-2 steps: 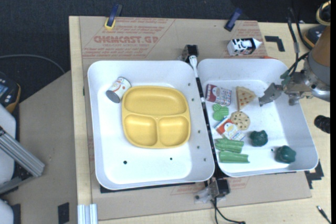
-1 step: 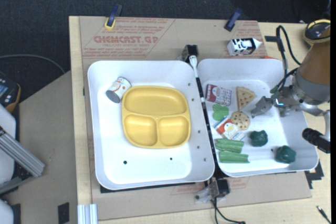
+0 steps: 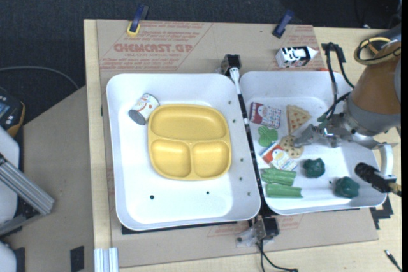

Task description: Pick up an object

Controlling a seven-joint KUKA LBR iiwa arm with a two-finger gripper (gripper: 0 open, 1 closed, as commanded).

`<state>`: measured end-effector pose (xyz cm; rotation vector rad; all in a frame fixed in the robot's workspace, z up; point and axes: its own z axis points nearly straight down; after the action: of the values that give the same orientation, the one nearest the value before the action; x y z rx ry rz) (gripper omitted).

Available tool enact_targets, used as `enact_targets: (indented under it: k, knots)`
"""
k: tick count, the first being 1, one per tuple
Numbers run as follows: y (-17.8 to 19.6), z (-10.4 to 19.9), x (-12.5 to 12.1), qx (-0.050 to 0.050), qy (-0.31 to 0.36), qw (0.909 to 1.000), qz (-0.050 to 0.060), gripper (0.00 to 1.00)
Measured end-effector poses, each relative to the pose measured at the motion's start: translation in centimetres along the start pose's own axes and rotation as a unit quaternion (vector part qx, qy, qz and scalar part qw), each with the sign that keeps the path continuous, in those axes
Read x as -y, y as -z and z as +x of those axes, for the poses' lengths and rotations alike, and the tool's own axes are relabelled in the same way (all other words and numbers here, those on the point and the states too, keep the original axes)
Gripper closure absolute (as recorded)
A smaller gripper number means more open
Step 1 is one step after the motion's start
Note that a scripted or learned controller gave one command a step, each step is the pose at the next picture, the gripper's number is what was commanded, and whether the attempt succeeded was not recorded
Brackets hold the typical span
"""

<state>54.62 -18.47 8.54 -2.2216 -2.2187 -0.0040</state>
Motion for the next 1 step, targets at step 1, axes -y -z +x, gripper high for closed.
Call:
enact_targets:
  k: [1]
  knots:
    - [1.28, -0.14, -0.08, 0.002, 0.000, 1.0000, -0.002, 1.00]
